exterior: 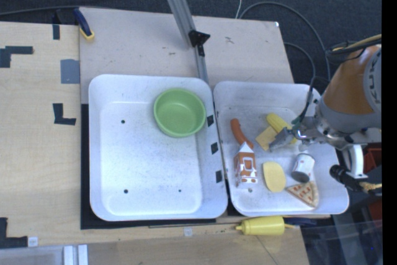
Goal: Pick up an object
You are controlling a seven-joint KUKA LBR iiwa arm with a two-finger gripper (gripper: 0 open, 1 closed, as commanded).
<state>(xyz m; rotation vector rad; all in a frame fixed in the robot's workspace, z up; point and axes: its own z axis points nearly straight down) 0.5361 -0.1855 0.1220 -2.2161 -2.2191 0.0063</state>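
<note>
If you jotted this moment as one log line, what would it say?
arm: over right bin | gripper: at yellow block | lifted: not yet | left bin: green bowl

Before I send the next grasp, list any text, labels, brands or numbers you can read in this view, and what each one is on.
No text reads clearly in this view.
Orange and white carton in the right bin: it has printed patches, too small and blurred to read.
Yellow bottle on the bench edge: no legible label.
Green bowl, pizza slice and small white cup: no markings visible.
Gripper: no readable marking.
</note>
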